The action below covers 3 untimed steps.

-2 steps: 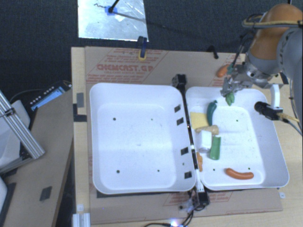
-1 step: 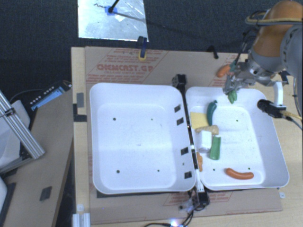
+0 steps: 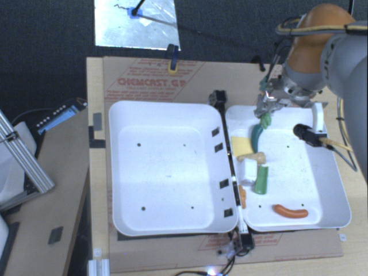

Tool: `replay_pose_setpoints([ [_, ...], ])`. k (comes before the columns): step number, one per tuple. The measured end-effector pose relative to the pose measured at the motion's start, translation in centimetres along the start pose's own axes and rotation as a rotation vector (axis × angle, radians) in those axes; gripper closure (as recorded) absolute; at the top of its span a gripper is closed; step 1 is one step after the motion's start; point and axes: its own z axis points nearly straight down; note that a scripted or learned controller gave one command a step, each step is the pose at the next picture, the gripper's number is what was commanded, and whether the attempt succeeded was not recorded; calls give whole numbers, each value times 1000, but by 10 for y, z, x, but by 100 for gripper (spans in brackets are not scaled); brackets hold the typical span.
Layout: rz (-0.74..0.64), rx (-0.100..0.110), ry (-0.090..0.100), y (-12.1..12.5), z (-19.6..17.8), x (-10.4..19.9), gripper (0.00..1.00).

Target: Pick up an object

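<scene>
My gripper (image 3: 266, 110) hangs over the back of the right bin (image 3: 322, 171), near its left side. Directly under it a long green curved object (image 3: 257, 135) begins, its upper end touching the gripper tip and its lower end resting near a yellow block (image 3: 242, 146). Whether that green object is gripped or just lying below is unclear. Further forward lie a tan piece (image 3: 257, 157), a white block (image 3: 249, 169), a green cylinder (image 3: 261, 179), a small orange piece (image 3: 242, 197) and an orange-red sausage (image 3: 290, 212).
The left bin (image 3: 167, 165) stands beside the right one, with black clips (image 3: 221, 148) along the shared wall. A black fitting with a cable (image 3: 307, 134) sticks out over the right bin's back right. The arm's grey and orange body (image 3: 322, 39) looms at upper right.
</scene>
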Motion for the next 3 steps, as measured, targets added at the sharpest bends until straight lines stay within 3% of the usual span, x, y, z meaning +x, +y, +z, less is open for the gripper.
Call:
replay_pose_setpoints([
  [1, 3, 0, 0, -8, 26, 3, 100],
  [2, 3, -1, 0, -7, 25, 3, 0],
  [3, -4, -14, 1, 2, -137, 69, 0],
])
